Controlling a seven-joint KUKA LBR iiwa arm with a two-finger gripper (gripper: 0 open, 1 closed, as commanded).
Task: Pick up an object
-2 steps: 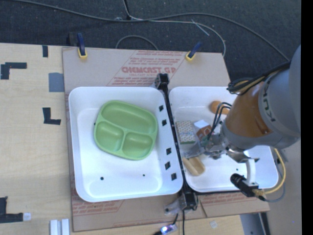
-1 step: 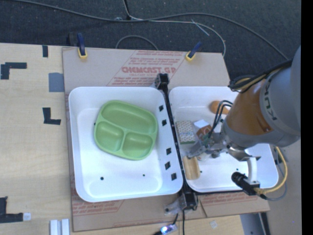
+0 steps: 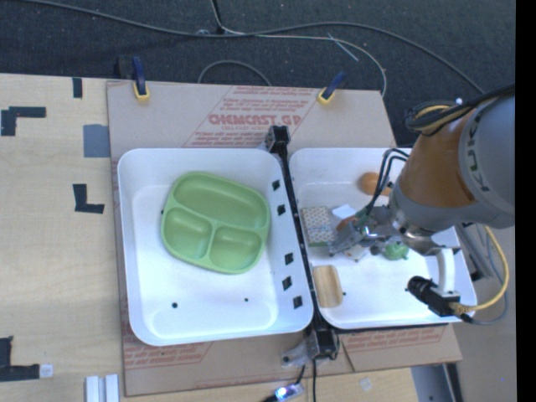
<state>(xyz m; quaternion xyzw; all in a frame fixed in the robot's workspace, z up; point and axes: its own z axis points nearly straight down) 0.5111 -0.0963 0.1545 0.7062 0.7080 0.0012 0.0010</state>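
End effector [image 3: 350, 239] sits low in the right bin [image 3: 335, 162], near a tan block [image 3: 327, 286]; can't tell its state. Green divided plate [image 3: 216, 222] fills the left bin [image 3: 134, 249].

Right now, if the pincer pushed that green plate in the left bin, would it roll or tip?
Probably neither. The green plate lies flat and wide with shallow compartments, so it would likely slide across the smooth white bin. It looks like stiff plastic, probably light for its size.

Robotics lab: clamped bins [image 3: 134, 224], taped bench [image 3: 50, 224], cables [image 3: 251, 32].
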